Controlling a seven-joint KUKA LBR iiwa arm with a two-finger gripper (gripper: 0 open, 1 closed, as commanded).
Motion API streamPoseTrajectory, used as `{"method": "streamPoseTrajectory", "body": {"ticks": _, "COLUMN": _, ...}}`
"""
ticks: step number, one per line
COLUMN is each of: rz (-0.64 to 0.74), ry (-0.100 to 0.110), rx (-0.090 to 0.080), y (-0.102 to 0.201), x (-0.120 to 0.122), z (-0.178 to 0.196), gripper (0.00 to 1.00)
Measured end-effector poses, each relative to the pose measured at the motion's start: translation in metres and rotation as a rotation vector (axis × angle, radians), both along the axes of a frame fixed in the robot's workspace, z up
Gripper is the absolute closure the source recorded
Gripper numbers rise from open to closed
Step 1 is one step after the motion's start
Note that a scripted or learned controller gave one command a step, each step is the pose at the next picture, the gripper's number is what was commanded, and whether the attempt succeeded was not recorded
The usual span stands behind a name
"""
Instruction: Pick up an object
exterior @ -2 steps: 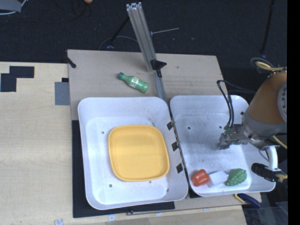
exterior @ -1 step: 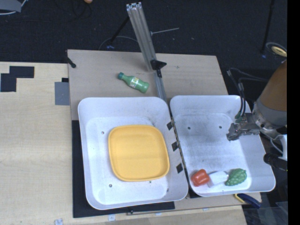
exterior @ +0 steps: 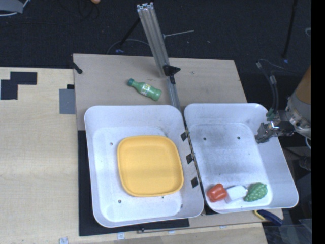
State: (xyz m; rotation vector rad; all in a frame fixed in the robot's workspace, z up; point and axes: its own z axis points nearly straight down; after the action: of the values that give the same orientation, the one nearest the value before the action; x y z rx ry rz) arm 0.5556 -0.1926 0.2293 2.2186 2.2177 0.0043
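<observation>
Nothing picked yet: gripper point(exterior: 265, 131) at the right bin's point(exterior: 223, 151) three o'clock rim, grip state unclear; toys point(exterior: 237, 192) wait at six.

A small red plastic pepper point(exterior: 217, 192), white block point(exterior: 236, 193) and knobbly green toy point(exterior: 255, 191) lie side by side at five o'clock.

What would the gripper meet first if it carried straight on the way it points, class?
The gripper sits at the right bin's right rim, pointing left. Straight on, it would probably cross that bin's bare floor and meet the divider clips first; height is unclear.
</observation>
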Motion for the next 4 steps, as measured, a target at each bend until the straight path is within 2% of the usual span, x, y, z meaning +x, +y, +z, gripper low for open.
{"method": "streamPoseTrajectory", "body": {"ticks": 1, "rz": 0.002, "ry": 0.006, "rx": 0.001, "y": 0.001, "x": 0.0, "z": -0.012, "gripper": 1.0}}
{"method": "streamPoseTrajectory", "body": {"ticks": 2, "rz": 0.003, "ry": 0.005, "rx": 0.001, "y": 0.053, "x": -0.001, "z": -0.003, "gripper": 1.0}}
{"method": "streamPoseTrajectory", "body": {"ticks": 4, "rz": 0.004, "ry": 0.006, "rx": 0.002, "y": 0.154, "x": -0.002, "z": -0.012, "gripper": 1.0}}
